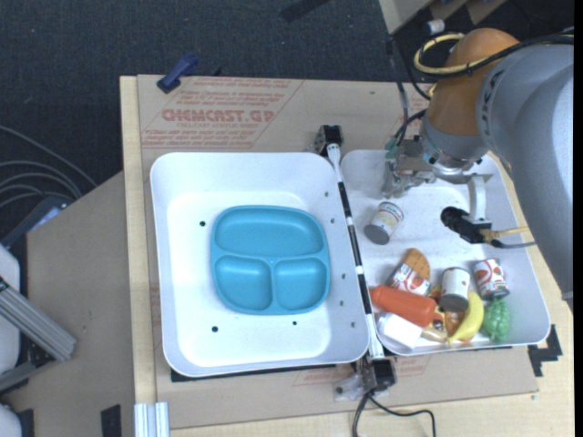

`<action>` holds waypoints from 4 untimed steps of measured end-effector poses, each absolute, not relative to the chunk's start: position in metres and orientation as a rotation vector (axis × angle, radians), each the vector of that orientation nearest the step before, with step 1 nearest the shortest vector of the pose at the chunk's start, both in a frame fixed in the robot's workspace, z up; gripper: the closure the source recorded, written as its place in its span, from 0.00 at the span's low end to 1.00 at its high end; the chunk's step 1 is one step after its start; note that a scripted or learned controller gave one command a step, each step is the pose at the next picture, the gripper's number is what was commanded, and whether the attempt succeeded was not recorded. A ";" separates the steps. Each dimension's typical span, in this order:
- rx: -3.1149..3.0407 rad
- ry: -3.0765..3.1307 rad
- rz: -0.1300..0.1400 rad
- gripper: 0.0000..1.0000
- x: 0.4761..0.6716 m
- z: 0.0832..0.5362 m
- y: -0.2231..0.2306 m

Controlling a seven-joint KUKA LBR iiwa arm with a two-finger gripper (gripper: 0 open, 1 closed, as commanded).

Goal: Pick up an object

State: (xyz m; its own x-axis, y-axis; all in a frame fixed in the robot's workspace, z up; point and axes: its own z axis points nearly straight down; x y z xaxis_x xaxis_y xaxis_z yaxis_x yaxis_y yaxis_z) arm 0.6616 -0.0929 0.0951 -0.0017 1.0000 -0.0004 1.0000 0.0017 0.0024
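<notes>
My gripper (399,177) hangs over the back left part of the right bin (364,167), with the orange band of the arm above it. Just in front of it a small grey can (384,221) lies on its side with nothing touching it. Nearer the bin's front sit a brown bread-like piece (415,267), a red sausage-shaped toy (405,305), an upright tin (454,288), a red and white can (492,278), a banana (470,317), a green bunch (496,320) and a white piece (399,333).
The left bin (173,244) holds a blue divided plate (270,258) in its middle. A black clip (328,138) sits at the back where the two bins meet. A blue object (177,73) lies beyond the cardboard's back left corner.
</notes>
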 end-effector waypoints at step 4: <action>2.221 2.222 0.000 1.00 0.530 0.240 -0.063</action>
